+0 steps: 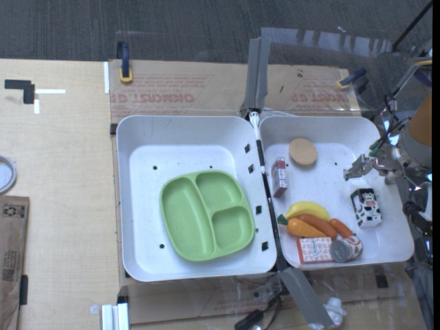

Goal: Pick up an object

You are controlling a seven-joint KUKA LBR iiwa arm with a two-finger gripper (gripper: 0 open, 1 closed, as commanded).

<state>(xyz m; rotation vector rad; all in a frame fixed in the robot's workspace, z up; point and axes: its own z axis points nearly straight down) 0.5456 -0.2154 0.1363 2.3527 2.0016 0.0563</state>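
Note:
The right bin point(330, 130) holds several objects. A round tan disc point(302, 152) lies near its back, and a small red and white carton point(280, 176) stands by the left wall. At the front lie a yellow banana point(307, 209), two orange carrots point(313, 225), an orange and white carton point(314, 250) and a grey round can point(342, 251). A black and white cow-patterned box point(366, 207) sits at the right. My gripper point(359, 168) hangs over the right side of this bin, just behind the cow-patterned box, with nothing seen in it.
The left bin point(137, 184) carries a green divided plate point(207, 215). A grey divider post point(256, 74) rises between the bins at the back. Clamps point(124, 64) grip the cardboard behind. Cables and the arm crowd the right edge.

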